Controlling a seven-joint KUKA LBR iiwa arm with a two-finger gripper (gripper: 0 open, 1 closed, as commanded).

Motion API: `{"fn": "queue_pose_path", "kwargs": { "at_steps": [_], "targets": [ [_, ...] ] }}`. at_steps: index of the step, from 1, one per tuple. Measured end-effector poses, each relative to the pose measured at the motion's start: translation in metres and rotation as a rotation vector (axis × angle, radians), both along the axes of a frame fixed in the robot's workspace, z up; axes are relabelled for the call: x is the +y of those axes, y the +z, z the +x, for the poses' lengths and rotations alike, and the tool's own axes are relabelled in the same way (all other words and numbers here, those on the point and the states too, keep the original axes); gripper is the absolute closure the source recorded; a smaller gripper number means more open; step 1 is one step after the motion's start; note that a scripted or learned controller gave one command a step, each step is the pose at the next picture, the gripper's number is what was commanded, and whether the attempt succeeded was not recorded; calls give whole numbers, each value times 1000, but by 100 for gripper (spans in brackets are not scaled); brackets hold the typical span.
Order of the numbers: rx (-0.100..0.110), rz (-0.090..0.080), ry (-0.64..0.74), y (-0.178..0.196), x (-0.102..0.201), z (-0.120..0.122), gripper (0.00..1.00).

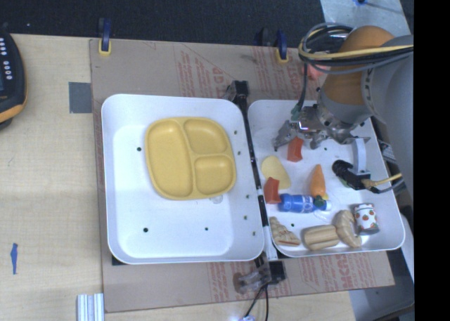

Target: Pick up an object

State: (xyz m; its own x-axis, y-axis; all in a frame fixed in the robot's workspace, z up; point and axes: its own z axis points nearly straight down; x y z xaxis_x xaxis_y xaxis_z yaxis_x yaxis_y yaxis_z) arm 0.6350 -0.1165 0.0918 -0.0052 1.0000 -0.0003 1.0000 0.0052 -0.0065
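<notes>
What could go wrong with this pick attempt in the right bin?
The gripper sits right above a small red piece, but a grasp isn't visible, so it may come up with nothing. The carrot, yellow piece and blue bottle crowd close by and could get knocked or shoved.

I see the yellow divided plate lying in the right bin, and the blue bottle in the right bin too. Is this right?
Not quite. The camera view shows the yellow divided plate lying in the left bin, not the right one. The blue bottle is indeed in the right bin.
</notes>
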Motion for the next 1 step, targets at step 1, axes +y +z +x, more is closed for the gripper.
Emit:
{"fn": "queue_pose_path", "kwargs": {
  "at_steps": [1],
  "targets": [
    [-2, -1, 1, 11, -2, 1, 100]
  ]
}}
